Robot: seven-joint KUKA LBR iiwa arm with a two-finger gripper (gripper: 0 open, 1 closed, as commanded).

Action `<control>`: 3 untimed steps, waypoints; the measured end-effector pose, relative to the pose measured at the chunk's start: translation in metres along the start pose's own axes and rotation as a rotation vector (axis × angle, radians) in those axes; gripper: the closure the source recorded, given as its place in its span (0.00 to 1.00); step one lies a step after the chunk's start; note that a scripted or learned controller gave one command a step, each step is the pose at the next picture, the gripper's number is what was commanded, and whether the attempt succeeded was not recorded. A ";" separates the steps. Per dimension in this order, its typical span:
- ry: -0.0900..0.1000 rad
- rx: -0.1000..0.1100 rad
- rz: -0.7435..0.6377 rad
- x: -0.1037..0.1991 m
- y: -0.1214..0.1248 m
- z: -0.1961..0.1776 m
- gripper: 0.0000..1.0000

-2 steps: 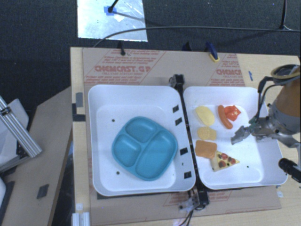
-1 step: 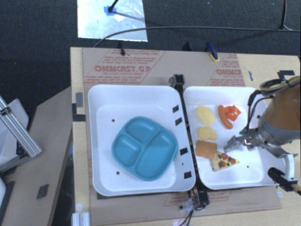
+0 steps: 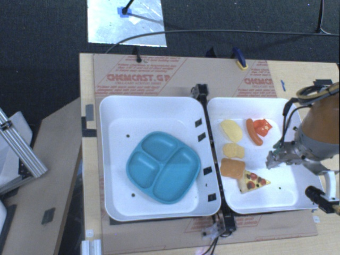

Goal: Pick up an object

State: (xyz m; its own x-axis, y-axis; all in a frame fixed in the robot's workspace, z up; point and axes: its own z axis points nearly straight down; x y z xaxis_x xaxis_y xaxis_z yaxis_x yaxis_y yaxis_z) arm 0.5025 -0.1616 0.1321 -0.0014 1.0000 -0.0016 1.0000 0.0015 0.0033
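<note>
The right bin [image 3: 281, 198] holds several toy foods: a pale yellow chip-like piece [image 3: 231, 129], a smaller yellow piece [image 3: 234, 151], a brown toast-like piece [image 3: 232, 168], a pizza slice [image 3: 253, 182], an orange sausage [image 3: 253, 132] and a red piece [image 3: 262, 126]. My gripper [image 3: 277, 158] hangs low over the right half of this bin, to the right of the pizza slice and below the red piece. Nothing shows between its tips.
The left bin [image 3: 119, 116] holds a blue divided plate [image 3: 163, 166]. A black divider with clips [image 3: 208, 142] runs between the bins. The arm's orange band [image 3: 321, 124] and cables fill the right edge. Cardboard lies under both bins.
</note>
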 end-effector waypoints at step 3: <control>0.000 -0.002 -0.003 -0.015 0.007 -0.135 1.00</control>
State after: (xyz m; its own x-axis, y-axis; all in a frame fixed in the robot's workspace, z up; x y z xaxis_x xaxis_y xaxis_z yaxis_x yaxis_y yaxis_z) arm 0.5086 -0.1761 0.2668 -0.0048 1.0000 -0.0019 1.0000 0.0049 0.0055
